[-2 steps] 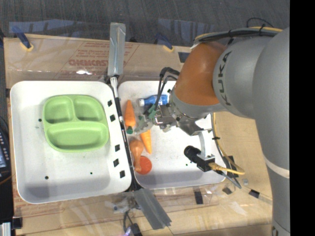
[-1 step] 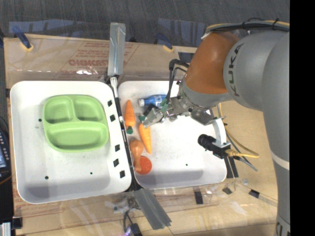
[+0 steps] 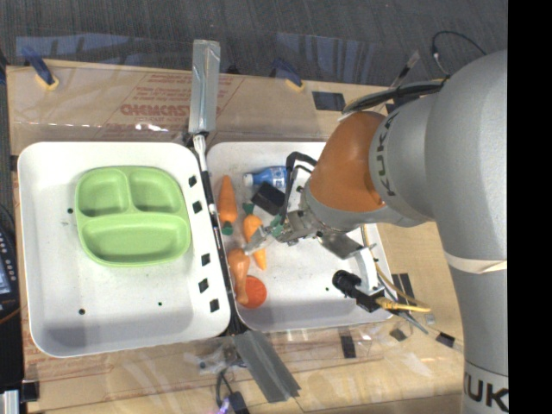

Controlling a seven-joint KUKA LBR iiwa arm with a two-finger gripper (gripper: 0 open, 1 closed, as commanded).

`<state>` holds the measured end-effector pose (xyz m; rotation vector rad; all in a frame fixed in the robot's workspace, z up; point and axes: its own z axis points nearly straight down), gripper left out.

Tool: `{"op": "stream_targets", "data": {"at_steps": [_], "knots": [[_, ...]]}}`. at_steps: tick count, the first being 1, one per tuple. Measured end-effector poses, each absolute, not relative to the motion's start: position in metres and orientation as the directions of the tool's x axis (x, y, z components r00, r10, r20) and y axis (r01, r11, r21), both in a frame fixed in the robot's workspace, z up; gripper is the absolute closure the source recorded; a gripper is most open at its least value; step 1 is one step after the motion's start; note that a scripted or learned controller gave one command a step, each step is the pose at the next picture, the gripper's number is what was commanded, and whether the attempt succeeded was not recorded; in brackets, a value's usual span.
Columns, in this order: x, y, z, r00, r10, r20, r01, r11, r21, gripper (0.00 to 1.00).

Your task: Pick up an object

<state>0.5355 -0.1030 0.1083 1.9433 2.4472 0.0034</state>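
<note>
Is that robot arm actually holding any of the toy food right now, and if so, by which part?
It cannot be told: the gripper sits low among the carrots in the right bin, its tips obscured.

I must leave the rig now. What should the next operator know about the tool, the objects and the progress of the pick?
Tool: low inside the right bin, beside the small carrots; nothing visibly gripped.
Objects: carrots and a round orange-red piece lie along the right bin's left wall; a blue bottle is near its far edge. A green divided plate sits in the left bin.
Done: arm has reached the objects.
Left: grasp one object and lift it.
</note>
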Motion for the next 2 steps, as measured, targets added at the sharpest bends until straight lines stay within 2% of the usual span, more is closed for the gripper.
{"op": "stream_targets", "data": {"at_steps": [1,2], "knots": [[0.579,-0.115,0.091,-0.311,0.951,0.001,0.951,0.311,-0.002,0.00],[0.619,-0.102,0.092,-0.271,0.963,-0.003,0.963,0.271,-0.005,0.00]]}}
